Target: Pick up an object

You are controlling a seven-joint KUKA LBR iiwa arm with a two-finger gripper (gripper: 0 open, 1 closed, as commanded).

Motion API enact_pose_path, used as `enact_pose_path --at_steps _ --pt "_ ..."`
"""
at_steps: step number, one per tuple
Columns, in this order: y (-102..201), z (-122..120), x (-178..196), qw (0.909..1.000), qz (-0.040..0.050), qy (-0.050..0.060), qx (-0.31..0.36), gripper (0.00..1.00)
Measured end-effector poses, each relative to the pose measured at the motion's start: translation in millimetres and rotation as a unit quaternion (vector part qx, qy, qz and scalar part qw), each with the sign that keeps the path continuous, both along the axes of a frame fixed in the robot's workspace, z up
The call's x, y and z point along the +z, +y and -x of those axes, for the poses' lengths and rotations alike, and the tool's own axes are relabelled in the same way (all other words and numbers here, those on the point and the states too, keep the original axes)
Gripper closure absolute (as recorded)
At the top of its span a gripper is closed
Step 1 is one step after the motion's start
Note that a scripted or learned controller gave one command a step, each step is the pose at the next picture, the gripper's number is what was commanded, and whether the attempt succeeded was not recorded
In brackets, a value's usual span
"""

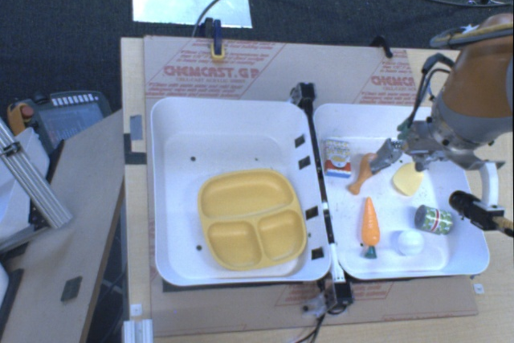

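The right bin (462, 257) holds several small things: a white and red carton (337, 157), an orange drumstick-shaped piece (359, 175), a carrot (369, 224), a pale yellow wedge (407, 181), a green can (434, 219) lying on its side, and a white ball (409, 242). My gripper (403, 158) hangs over the back of this bin, between the drumstick piece and the yellow wedge. Its fingers stand open and nothing is between them.
The left bin (173, 173) holds a yellow divided plate (251, 217). A black divider (315, 181) runs between the two bins. The arm's orange and grey body (478, 92) looms over the right bin's back right corner.
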State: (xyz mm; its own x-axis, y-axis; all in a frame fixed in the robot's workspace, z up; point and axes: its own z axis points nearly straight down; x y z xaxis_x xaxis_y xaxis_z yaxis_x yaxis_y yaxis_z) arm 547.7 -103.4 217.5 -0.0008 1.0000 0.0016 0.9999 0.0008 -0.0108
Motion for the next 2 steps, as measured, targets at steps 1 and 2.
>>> enact_pose_path --at_steps 1,2 --pt "0.1 -2.6 6.1 1.0 0.0008 -0.006 0.001 0.0" --pt "3.9 -1.5 -36.2 1.0 0.0003 -0.004 0.0 0.0"
